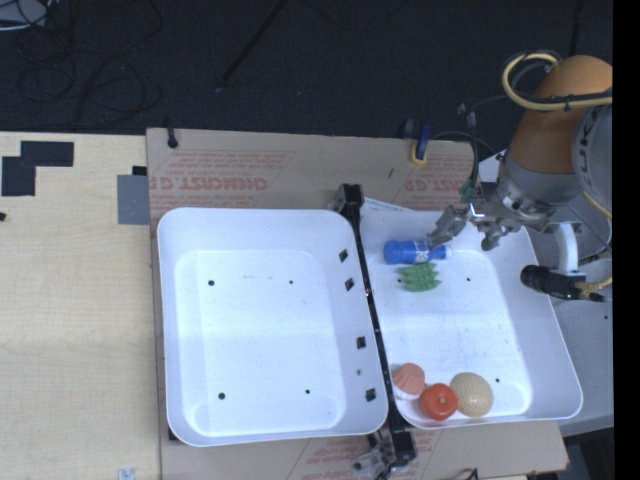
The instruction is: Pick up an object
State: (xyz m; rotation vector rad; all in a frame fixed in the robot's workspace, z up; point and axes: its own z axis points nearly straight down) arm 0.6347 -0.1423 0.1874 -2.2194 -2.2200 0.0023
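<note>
Cardboard covers the counter under two white bins, and the right bin holds everything: a blue bottle and green toy near its far edge, a shell, tomato and beige ball huddled in its near corner. Reaching in from the right, the claw hangs spread wide and holding nothing just beside the bottle. One finger points at its cap end, so the bottle looks like the likely pick.

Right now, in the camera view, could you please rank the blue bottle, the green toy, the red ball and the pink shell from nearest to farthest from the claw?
From the claw, above the right bin's far end:
1. Blue bottle, beside the claw, far end.
2. Green toy, just in front of the bottle.
3. Red ball and pink shell, both at the near edge; too close to call.
</note>
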